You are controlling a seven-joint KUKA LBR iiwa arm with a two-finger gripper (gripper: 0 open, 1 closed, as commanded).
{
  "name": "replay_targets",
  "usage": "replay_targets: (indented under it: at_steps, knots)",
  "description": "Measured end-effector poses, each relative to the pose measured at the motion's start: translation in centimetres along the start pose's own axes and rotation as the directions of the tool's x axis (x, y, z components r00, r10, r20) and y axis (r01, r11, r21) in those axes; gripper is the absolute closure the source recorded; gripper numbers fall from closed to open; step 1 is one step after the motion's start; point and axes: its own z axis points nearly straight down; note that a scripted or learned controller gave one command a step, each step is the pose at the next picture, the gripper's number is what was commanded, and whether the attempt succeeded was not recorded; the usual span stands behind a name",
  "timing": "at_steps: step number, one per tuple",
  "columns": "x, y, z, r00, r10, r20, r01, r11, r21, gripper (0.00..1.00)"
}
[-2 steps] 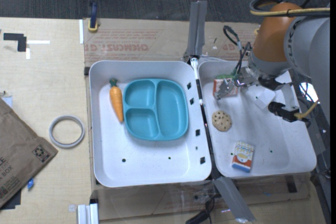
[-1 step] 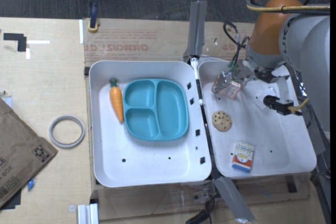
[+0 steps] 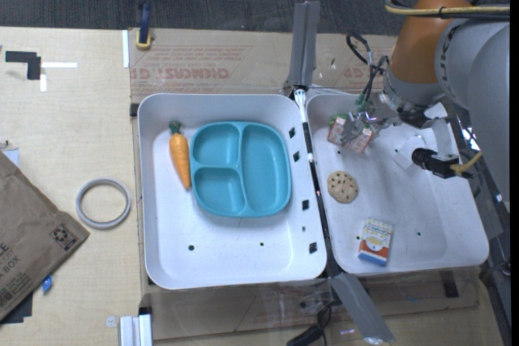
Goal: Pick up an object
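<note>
Camera view: claw (image 3: 366, 111) low over right bin (image 3: 454, 255), far corner. Crinkled packet (image 3: 350, 133) just below-left of it, touching or nearly. Grip state: cannot tell. Cookie (image 3: 342, 187) farther down-left, small box (image 3: 375, 241) farthest. Packet likeliest target.

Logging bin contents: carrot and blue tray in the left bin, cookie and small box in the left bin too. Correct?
Not quite. The carrot and blue tray are in the left bin, but the cookie and small box lie in the right bin, as the camera view shows.
</note>
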Motion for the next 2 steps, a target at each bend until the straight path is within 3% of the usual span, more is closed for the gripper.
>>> replay_targets:
  at_steps: [1,2]
  knots:
    - [-6.7,-1.4,-0.4,0.99,0.144,-0.002,-0.144,0.99,0.001,1.0]
    - [0.2,-0.1,-10.9,0.991,0.137,0.0,-0.137,0.991,-0.014,1.0]
